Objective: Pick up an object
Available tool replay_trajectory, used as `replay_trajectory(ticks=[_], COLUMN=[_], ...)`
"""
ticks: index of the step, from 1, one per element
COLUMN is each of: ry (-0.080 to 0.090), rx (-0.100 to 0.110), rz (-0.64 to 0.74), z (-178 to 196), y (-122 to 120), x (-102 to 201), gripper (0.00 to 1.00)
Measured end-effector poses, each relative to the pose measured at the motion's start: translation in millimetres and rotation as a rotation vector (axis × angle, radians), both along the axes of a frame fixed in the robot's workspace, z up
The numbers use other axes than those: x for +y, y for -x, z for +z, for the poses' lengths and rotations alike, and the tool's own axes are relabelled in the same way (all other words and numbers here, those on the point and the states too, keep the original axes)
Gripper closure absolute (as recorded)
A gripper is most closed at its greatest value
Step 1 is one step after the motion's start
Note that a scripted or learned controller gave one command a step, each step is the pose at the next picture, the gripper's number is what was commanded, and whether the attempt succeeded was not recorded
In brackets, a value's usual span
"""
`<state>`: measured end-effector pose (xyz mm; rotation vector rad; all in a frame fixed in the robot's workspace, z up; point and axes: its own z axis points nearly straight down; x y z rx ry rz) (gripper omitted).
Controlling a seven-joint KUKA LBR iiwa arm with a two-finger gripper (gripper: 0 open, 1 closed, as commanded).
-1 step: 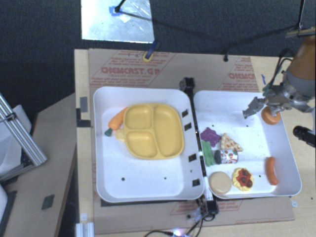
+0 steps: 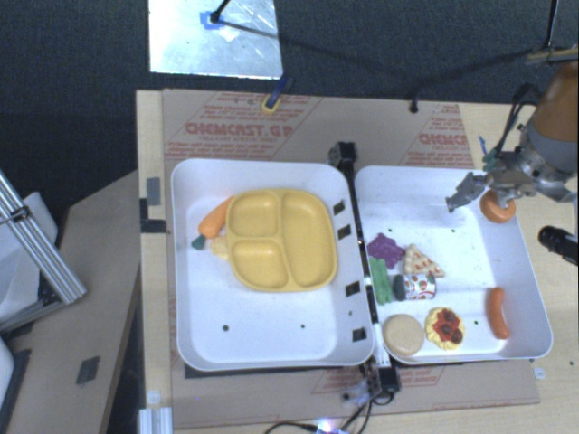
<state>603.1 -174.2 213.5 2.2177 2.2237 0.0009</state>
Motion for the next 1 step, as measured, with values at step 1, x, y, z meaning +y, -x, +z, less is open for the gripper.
replay_trajectory(ticks=[1], ry=[-0.002], rx=[0.004], rz=[0.001], z=[-55.9], y=[3.1], x=[9.8], gripper=[0.0])
